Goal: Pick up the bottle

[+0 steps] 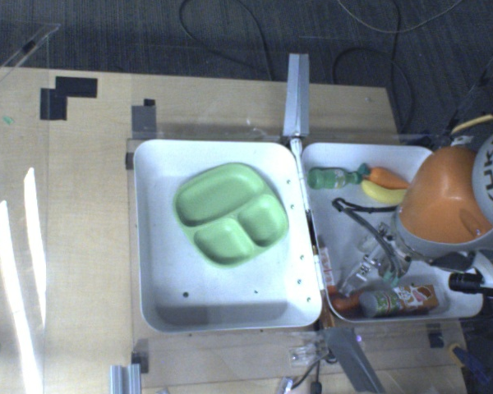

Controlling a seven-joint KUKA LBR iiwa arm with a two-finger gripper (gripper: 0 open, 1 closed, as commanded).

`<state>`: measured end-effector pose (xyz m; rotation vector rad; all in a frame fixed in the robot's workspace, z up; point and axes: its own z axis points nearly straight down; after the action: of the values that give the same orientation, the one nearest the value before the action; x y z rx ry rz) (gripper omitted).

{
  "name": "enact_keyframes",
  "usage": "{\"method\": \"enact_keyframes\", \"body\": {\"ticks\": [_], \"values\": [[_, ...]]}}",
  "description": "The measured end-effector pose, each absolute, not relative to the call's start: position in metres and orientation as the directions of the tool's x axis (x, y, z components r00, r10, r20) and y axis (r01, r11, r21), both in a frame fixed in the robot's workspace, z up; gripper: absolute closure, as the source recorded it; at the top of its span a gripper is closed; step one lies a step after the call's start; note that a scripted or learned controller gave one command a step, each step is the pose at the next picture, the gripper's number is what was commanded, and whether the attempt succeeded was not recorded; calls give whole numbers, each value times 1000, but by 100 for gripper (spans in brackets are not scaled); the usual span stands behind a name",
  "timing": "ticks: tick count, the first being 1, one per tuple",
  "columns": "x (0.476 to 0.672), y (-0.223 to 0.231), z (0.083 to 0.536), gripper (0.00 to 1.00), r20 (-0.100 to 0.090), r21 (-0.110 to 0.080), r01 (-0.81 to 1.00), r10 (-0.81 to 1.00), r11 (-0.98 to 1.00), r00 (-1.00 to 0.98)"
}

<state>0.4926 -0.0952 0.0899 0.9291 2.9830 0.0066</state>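
Dark carpet with looping black cables ran behind the wooden bench (66,245), which bore two shallow white bins side by side. Taking the right bin (345,228) as the reference, the left bin (156,294) sat directly beside it across a shared metal divider and contained a green sectioned plate (230,213) lying flat near its centre. Against the far wall of the right bin lay a clear bottle with a green cap (335,177), on its side, with an orange carrot-shaped item (388,178) and a yellow banana-shaped item (381,193) just beside its cap end. Along the near wall of the right bin lay a second bottle with a red and green label (398,301), also on its side. The arm (444,197), with its orange band, extended over the right side of this bin. The gripper (371,268) hung low over the near half of the bin, just above the labelled bottle; whether its fingers were open or closed could not be determined, and no object was visibly held between them.
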Motion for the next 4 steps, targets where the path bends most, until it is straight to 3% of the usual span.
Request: {"method": "enact_keyframes", "body": {"ticks": [1,2,3,4], "values": [[573,-163,106,0,-13,5,543,543,840,-840],[653,-106,87,0,8,-4,603,603,798,-798],[658,-111,137,0,-13,8,626,626,780,-780],[658,-89,88,0,3,-5,533,533,846,-846]]}}
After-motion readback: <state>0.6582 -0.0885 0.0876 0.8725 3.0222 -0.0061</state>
